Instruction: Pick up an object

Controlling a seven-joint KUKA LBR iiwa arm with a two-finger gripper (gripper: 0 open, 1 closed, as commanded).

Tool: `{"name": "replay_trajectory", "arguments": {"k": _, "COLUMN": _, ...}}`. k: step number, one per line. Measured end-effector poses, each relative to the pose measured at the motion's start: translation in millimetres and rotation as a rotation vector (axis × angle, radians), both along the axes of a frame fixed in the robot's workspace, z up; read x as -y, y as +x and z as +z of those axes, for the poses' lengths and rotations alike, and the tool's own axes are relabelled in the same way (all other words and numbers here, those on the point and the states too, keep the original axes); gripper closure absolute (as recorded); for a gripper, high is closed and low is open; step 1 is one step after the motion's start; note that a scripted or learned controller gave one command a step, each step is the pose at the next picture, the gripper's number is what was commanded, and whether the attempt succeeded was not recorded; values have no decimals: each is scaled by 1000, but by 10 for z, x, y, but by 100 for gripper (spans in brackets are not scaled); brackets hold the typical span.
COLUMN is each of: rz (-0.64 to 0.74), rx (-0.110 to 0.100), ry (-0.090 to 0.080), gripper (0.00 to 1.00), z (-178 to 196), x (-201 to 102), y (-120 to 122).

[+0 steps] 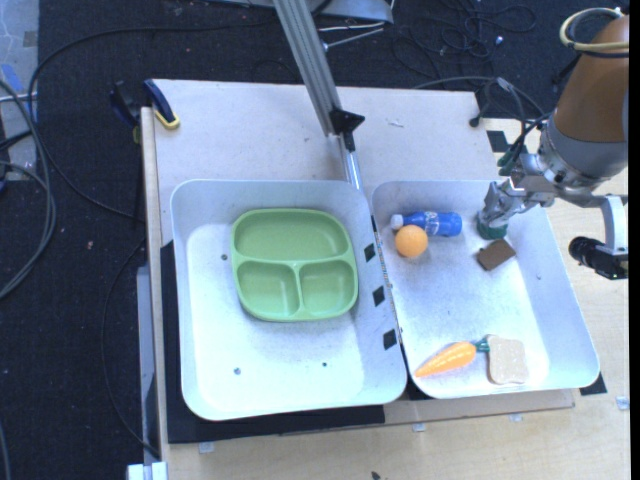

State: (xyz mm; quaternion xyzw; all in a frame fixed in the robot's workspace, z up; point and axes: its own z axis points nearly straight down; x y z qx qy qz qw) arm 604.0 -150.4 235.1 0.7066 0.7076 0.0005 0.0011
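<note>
The right bin (560, 308) holds several objects. A blue bottle (434, 224) lies on its side near the far wall, with an orange ball (411, 241) touching it in front. A small brown block (495, 255) sits toward the right side. Near the front lie an orange carrot (447, 358) and a tan slice of bread (507, 360). My gripper (494, 220) hangs low over the far right part of this bin, just behind the brown block and to the right of the bottle. I see nothing held in it.
The left bin (200, 348) holds a green divided plate (296, 264). A slanted metal pole (312, 58) rises from the back of the bench between the bins. Cables cover the dark floor behind.
</note>
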Motion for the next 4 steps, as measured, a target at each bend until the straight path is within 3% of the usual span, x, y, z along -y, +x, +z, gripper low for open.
{"name": "replay_trajectory", "arguments": {"k": 4, "rz": 6, "rx": -2, "ry": 1, "gripper": 100, "z": 51, "x": -1922, "y": -121}}
